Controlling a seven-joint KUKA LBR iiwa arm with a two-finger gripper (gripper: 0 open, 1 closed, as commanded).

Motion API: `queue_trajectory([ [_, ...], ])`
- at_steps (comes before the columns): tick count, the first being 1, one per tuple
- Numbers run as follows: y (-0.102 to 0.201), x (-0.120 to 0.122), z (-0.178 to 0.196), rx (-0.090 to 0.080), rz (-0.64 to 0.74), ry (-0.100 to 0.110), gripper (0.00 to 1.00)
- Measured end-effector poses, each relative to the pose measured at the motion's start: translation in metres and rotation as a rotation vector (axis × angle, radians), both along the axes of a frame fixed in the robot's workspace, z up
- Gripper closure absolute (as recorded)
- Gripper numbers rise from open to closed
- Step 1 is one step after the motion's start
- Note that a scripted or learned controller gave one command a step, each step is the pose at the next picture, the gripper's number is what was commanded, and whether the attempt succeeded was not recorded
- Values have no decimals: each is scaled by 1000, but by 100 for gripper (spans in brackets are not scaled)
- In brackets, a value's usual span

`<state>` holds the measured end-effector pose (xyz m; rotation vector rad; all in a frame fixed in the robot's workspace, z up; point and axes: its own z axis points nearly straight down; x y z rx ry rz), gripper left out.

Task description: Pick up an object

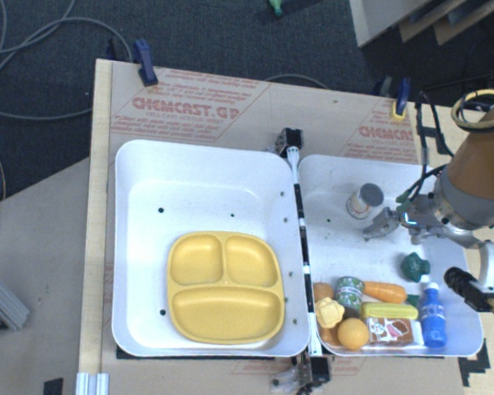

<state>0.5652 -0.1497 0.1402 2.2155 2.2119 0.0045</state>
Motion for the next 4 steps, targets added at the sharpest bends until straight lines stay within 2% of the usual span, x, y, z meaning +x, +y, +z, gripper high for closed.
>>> queue_trajectory([
  [1, -48, -23, -8, 4, -2, 12, 0],
  [2, -61, -25, -59, 8, 0, 15, 0],
  [3, -61, -23, -45, 5, 1, 9, 100],
  [4, -4, 5, -56, 5, 7, 8, 100],
])
